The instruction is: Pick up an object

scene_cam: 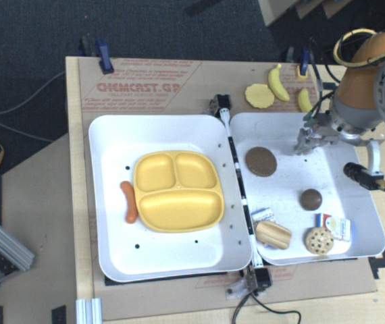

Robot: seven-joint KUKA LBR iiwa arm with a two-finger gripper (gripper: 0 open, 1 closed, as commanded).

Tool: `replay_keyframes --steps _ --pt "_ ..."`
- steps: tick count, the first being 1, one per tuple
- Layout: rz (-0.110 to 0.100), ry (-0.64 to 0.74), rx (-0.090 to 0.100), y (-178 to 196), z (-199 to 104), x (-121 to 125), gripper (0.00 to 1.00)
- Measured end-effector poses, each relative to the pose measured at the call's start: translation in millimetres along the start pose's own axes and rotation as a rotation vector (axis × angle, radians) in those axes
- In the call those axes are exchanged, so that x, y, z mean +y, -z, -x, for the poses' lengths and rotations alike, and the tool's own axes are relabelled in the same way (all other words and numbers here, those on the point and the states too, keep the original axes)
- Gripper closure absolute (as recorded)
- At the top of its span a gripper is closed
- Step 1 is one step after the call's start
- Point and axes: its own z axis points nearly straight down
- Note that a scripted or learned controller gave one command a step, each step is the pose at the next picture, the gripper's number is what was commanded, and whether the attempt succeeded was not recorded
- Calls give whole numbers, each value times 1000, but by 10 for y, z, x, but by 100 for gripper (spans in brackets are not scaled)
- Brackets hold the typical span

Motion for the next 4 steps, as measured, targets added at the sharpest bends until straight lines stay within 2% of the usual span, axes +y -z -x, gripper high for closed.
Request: replay_keyframes --steps 1,2,3,4 --pt "-8 -3 3 -62 -189 -452 100" --pt "-3 -2 2 -57 -180 -431 0" --pt "-10 -9 2 -120 66 -1357 0" --pt "-5 3 5 -115 -543 -1363 0"
